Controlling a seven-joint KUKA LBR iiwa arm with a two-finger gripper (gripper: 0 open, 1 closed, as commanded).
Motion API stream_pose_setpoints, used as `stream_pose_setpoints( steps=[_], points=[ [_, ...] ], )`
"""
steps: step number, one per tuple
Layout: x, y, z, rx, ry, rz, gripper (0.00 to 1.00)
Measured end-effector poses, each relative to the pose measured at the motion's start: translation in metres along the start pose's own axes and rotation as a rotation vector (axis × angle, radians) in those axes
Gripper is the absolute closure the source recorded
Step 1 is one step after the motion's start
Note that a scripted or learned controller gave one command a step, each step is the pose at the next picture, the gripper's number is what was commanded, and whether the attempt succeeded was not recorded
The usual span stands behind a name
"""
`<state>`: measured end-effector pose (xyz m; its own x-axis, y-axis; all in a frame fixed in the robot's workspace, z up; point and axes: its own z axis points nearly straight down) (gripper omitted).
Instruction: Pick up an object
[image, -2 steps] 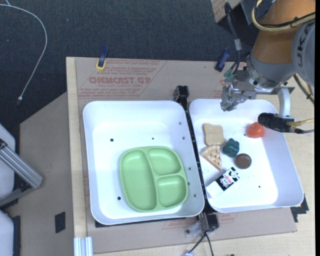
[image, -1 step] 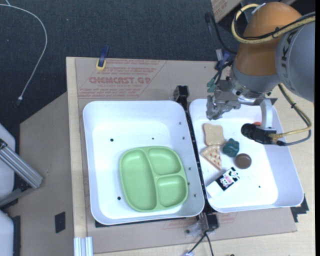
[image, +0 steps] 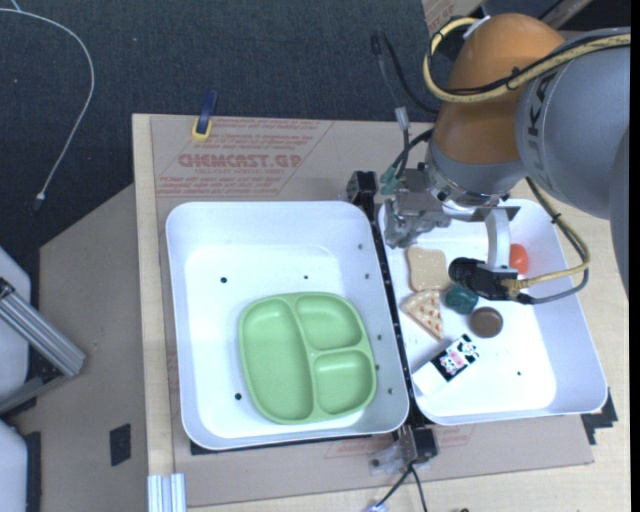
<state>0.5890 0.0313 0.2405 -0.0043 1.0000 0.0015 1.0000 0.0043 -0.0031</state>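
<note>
While the arm leans in over the right bin (image: 560, 395), nothing looks lifted yet, so I'd judge the pick barely begun. The tool (image: 408, 222) hangs low at that bin's far-left corner, close against the wall it shares with the left bin (image: 190, 300), and from where I stand I cannot tell how it is set or whether anything sits in it. Candidates lie just nearer than it along the bin's left side: a pale bread slice (image: 427, 266), a pizza wedge (image: 424, 314), a teal piece (image: 461, 297), a brown disc (image: 486, 322) and a black-and-white card (image: 453, 360). An orange item (image: 518, 257) rests further right. A green divided plate (image: 305, 355) lies in the left bin. Closing on something and raising it remain to be done.
</note>
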Motion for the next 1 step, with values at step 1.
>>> stream_pose_setpoints(
  steps=[1],
  points=[
    [0.0451, -0.0054, 0.0038, 0.0, 0.0, -0.001, 1.0]
  ],
)
